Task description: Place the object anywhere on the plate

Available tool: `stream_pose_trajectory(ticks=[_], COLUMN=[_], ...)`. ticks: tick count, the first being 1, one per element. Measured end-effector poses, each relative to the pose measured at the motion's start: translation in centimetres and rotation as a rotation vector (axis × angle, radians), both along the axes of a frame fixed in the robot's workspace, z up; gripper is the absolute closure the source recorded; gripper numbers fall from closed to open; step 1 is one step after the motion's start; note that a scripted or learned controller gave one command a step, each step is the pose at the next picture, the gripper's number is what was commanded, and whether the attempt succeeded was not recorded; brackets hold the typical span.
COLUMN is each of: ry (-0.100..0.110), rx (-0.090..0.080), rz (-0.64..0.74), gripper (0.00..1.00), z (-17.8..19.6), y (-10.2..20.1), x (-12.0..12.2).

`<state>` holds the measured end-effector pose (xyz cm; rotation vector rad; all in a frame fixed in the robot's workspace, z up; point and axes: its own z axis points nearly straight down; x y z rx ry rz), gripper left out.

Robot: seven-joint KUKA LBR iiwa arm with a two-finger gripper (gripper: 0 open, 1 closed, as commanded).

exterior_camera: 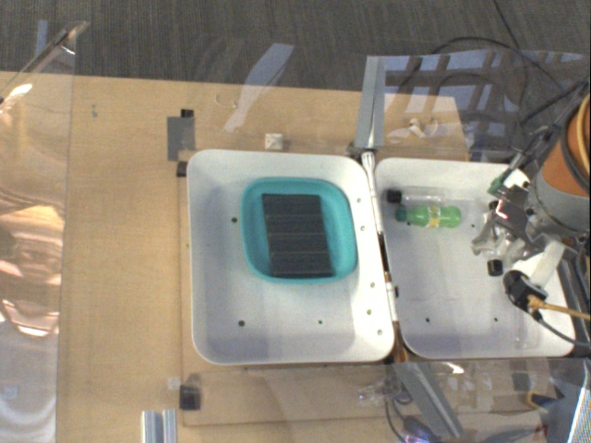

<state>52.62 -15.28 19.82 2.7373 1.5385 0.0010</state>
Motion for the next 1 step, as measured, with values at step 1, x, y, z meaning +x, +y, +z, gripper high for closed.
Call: stream_pose_trajectory(ticks=[1], ry=[-0.001], rx=[0.001], rz=[0.195], gripper=[1.0], z=[0.22], y=[7.82], x=[-2.89])
